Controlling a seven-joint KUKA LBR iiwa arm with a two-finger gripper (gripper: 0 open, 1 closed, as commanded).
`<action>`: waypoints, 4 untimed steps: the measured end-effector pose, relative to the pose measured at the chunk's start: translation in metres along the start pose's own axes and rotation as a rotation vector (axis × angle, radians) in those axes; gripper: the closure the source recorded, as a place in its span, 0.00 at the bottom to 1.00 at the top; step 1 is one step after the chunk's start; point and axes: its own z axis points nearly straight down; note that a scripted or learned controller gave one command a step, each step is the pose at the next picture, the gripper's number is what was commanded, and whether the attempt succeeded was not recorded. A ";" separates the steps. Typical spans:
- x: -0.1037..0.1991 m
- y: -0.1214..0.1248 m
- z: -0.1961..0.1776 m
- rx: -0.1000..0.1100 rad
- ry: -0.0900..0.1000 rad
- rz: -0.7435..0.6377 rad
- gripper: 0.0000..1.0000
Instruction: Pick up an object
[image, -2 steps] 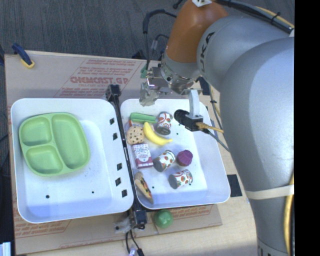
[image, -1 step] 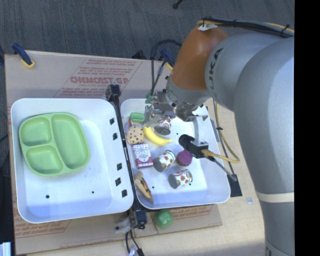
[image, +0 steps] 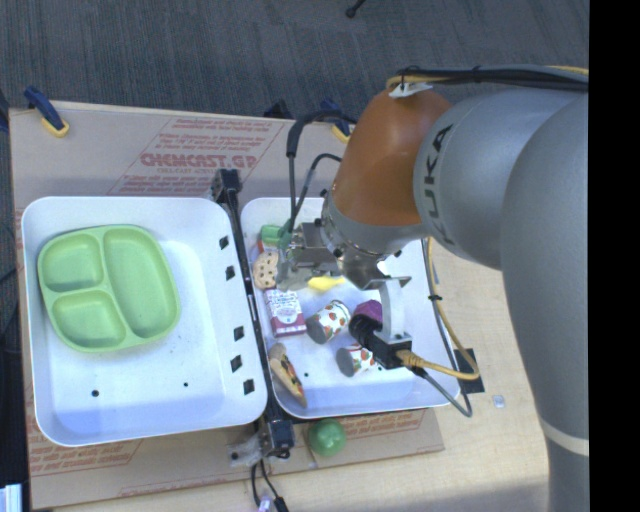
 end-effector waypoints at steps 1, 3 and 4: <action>0.000 0.000 0.000 0.000 0.000 0.001 0.00; -0.028 -0.042 0.047 0.000 0.000 0.001 0.00; -0.028 -0.042 0.047 0.000 0.000 0.001 0.00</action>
